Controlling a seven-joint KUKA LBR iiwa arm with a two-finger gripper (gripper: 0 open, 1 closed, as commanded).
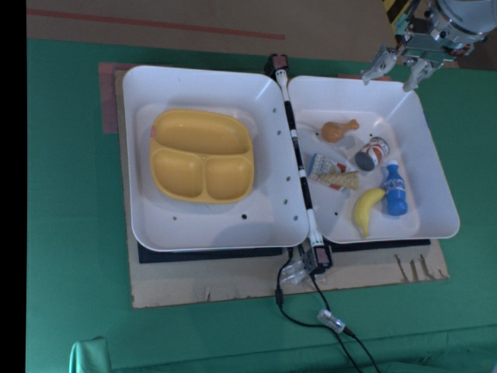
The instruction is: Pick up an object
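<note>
Camera view finding: the claw hangs at the upper right, over the far rim of the right bin. Its two fingers are spread wide apart with nothing between them. The grey arm, with its orange band, enters from the top right corner.

Right bin contents, all lying on the bin floor, well below the claw:
- Chicken leg, nearest the claw, toward the far side.
- Small can, on its side, just beside and nearer than the chicken leg.
- Snack packet, left of the can, near the divider.
- Blue bottle, lying flat, right of centre.
- Banana, just beside the bottle on its left; whether they touch cannot be told.

Left bin holds a yellow tray with three compartments, set about centrally.

Both bins sit side by side on a cardboard sheet over the green bench. A black cable trails from the near end of the join between the bins toward the bottom edge.
</note>
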